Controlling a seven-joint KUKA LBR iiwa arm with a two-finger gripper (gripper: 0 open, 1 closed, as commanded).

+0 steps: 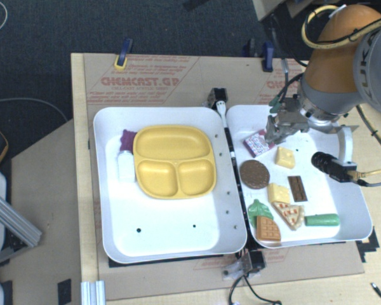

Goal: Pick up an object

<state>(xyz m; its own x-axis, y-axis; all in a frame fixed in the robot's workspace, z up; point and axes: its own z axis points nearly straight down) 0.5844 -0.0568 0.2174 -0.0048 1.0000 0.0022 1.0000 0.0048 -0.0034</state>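
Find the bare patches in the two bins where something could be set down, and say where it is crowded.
Free: the left bin's floor in front of the yellow tray. The right bin is crowded: cookie, cheese, chocolate, pizza slice and waffle, with the gripper above the pink packet.

Two white bins side by side. In left bin: yellow divided tray, purple-capped white bottle beside it. In right bin: gripper low over pink packet; brown cookie, cheese wedge, chocolate bar, green marker nearby.
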